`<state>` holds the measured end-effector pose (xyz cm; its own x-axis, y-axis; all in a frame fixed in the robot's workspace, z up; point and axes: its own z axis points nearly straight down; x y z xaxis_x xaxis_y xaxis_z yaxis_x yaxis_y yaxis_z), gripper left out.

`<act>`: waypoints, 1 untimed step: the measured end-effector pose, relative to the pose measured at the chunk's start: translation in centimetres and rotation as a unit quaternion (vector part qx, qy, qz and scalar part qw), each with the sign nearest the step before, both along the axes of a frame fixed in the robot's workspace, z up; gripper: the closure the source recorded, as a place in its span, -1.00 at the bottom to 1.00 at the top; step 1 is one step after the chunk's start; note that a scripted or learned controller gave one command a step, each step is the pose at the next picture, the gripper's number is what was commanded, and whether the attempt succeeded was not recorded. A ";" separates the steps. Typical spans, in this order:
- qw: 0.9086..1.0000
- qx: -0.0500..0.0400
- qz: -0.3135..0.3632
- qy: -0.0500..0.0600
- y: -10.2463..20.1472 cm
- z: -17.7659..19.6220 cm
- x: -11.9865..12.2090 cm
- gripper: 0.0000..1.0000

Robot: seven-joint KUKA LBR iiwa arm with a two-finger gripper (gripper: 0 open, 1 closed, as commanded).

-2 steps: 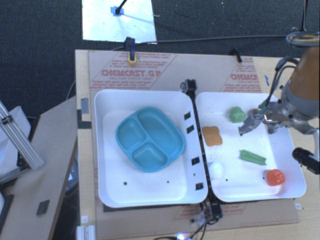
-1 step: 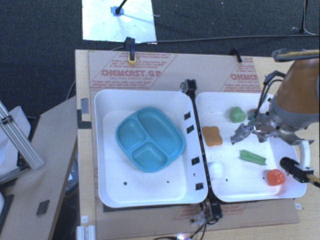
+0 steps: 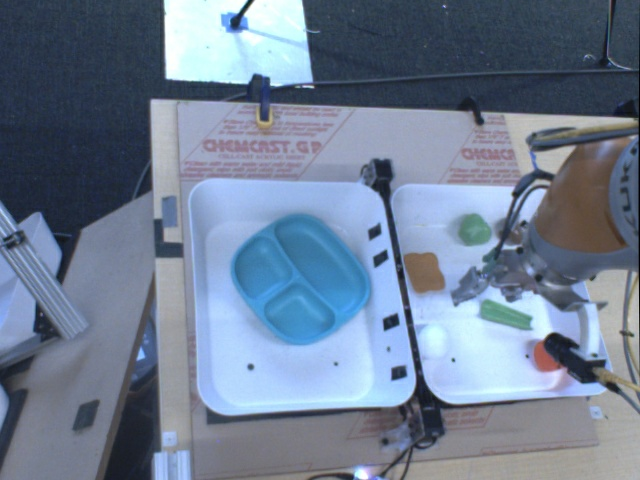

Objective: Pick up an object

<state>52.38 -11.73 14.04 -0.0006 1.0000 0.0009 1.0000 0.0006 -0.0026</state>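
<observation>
The counter carries two shallow white bins side by side. The left white bin holds a blue three-compartment plastic plate, lying flat and well apart from everything else.

The right white bin holds the small things, and here the claw hangs low, near the bin's middle. Whether it is spread or pressed together I cannot tell; nothing shows pinched in it.

The likeliest target is the green stick-shaped toy vegetable, lying flat just right of the claw. It looks light, stiff and smooth, probably plastic, so it may slip; I would take it across its narrow width near the middle, not by its ends.

Beside the claw on the left lies a flat brown toast-shaped piece, thin and hard to get under. A round green lumpy toy sits towards the far wall, a small white ball near the divider; it would roll away easily. An orange-red piece sits near the front right corner, partly covered by a black part of the arm, which blocks a clean approach there.
</observation>
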 end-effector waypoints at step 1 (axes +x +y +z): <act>1.000 0.000 0.000 -0.001 0.0 -5.1 0.1 -1.00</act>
<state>52.44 -11.69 8.89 -0.0015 1.0000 0.0001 1.0000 0.0015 0.0004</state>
